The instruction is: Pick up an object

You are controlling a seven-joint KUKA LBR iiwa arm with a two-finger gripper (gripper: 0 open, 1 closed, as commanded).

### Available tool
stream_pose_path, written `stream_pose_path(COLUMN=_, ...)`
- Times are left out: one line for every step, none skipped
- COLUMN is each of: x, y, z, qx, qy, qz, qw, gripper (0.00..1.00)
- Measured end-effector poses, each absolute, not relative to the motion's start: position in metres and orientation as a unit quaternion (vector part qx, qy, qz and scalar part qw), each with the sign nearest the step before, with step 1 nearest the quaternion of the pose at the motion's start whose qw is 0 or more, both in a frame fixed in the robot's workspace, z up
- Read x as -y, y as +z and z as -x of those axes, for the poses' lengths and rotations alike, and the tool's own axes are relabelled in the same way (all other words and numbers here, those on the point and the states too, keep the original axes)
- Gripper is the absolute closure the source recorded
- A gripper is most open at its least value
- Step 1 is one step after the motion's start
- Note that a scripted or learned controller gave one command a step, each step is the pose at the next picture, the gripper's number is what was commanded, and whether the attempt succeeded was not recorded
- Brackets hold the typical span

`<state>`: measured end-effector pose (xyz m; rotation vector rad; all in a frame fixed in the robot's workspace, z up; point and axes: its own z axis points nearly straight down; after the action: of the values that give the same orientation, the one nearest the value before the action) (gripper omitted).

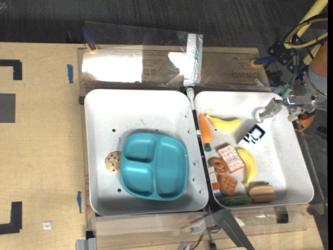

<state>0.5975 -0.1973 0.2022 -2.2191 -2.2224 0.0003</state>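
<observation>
The tool (264,112) is held over the right bin's (304,163) far corner; its opening cannot be told. 1 banana (225,123) lies just left, lengthwise left-right.

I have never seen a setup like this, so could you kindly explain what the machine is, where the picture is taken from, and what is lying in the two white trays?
The picture comes from one fixed camera above a bench, looking down at a slant. The arm reaching in from the right is a robot arm; its gripper is the small grey part hovering over the right bin, with nothing visibly held.

The left bin holds a teal divided plate and, just beside its left edge, a speckled cookie.

The right bin holds toy food: a carrot along its left wall, two bananas, a small red and white box, a pretzel, a waffle, a green vegetable, a brown bun, and a small black and white item I cannot identify.
</observation>
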Motion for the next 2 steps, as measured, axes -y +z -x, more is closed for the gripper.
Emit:
stream_pose_path(x=0.197, y=0.202, z=-0.598, qx=0.708, qy=0.0001, qz=0.707, qw=0.000, gripper=0.00)
stream_pose_path(x=0.181, y=0.104, z=-0.518, qx=0.728, qy=-0.0056, qz=0.686, qw=-0.012, gripper=0.00)
